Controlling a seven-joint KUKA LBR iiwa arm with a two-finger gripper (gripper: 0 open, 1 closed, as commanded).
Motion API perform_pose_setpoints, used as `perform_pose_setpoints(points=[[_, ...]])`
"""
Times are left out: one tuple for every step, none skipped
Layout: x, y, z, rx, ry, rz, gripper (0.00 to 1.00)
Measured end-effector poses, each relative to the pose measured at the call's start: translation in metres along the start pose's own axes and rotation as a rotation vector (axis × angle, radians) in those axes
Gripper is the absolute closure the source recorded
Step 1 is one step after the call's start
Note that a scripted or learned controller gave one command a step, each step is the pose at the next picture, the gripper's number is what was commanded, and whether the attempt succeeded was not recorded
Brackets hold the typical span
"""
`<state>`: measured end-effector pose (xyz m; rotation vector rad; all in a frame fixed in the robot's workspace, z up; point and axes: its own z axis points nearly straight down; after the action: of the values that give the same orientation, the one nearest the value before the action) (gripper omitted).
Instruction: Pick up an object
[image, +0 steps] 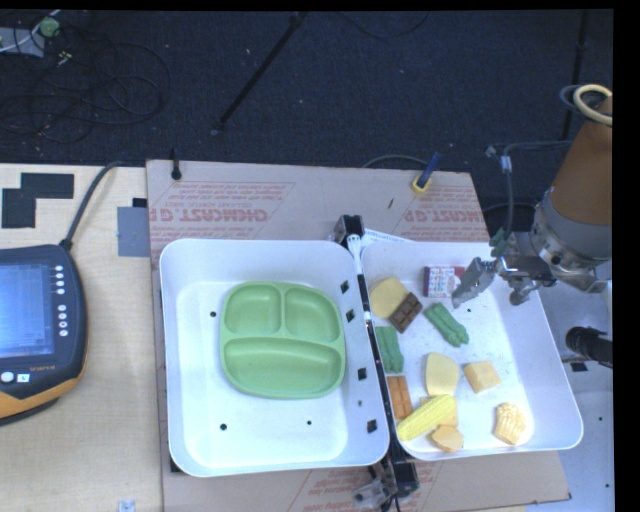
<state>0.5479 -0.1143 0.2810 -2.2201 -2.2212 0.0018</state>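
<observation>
Here, the pincer (492, 281) is seen at about one o'clock over the right bin (560, 400), its fingers spread with nothing between them, just beside a small red-and-white box (438, 280) at its nine o'clock. Toy foods are scattered in that bin: a green pickle (446, 325) near the middle, a corn cob (427, 416) at six o'clock, and a yellow cheese wedge (481, 376) toward four o'clock. A green divided plate (282, 338) is set in the left bin (190, 400) on the desk (60, 440).
</observation>
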Motion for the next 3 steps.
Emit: perform_pose_setpoints(points=[[-0.015, 0.015, 0.178, 0.011, 0.003, 0.0, 0.0], [0.025, 0.077, 0.188, -0.013, -0.007, -0.002, 0.0], [0.025, 0.099, 0.188, -0.008, -0.004, 0.001, 0.0]])
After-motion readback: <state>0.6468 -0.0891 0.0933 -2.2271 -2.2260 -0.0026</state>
